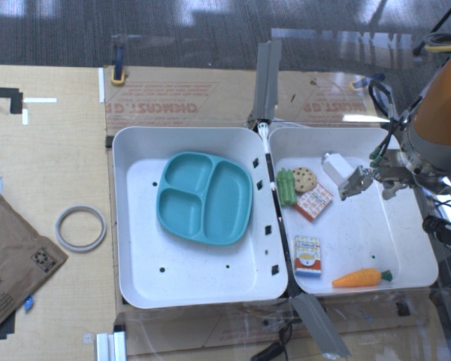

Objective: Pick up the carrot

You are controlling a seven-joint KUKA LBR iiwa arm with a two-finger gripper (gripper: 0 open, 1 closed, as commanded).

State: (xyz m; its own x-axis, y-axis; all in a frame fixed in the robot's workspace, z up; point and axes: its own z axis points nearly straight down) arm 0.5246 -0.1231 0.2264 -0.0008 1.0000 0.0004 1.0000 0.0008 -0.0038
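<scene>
Carrot (358, 278) lying flat near the front edge of the right bin (406, 232), green tip toward the right, just right of a small carton (307, 256). Gripper (368, 180) hovering over the bin's upper right, well apart from it, fingers spread wide, holding nothing. Teal plate (205, 198) in the left bin (135, 232).

An orange carrot (358, 278) with a green tip, a teal plate (205, 198), 2 white bins (131, 224).
</scene>
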